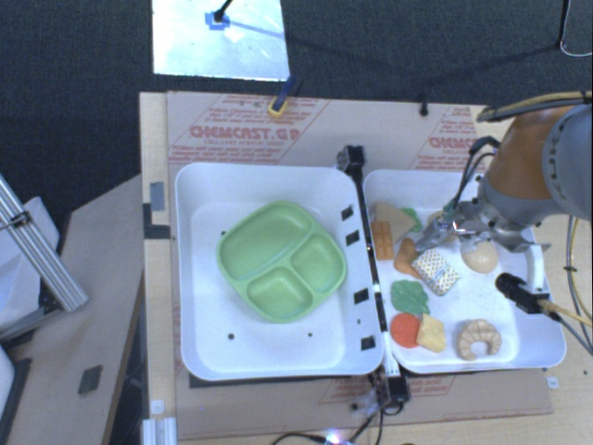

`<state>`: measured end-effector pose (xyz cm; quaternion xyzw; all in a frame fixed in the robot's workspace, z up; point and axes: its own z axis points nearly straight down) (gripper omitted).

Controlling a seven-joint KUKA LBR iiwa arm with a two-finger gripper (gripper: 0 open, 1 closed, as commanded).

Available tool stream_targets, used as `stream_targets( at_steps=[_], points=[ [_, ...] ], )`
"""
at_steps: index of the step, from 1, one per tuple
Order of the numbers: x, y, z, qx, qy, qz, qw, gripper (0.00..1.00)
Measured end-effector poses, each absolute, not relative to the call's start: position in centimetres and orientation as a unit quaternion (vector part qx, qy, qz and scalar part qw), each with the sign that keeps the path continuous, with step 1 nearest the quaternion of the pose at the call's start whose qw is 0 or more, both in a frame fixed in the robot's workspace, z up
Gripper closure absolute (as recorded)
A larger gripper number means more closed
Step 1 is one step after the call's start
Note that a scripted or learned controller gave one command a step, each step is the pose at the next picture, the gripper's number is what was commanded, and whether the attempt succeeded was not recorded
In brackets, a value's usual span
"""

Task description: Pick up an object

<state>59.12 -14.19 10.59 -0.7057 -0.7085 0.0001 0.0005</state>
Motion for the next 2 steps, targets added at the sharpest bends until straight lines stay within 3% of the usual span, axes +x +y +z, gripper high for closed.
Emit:
stream_targets(
  at_steps=[1,2],
  points=[
    [59.2,-14.1,8.4,-0.707,-0.708,-0.0002,0.0,0.0],
    [59.4,-14.2,9.7,-0.707,-0.707,-0.0022,-0.002,1.0]
  ],
)
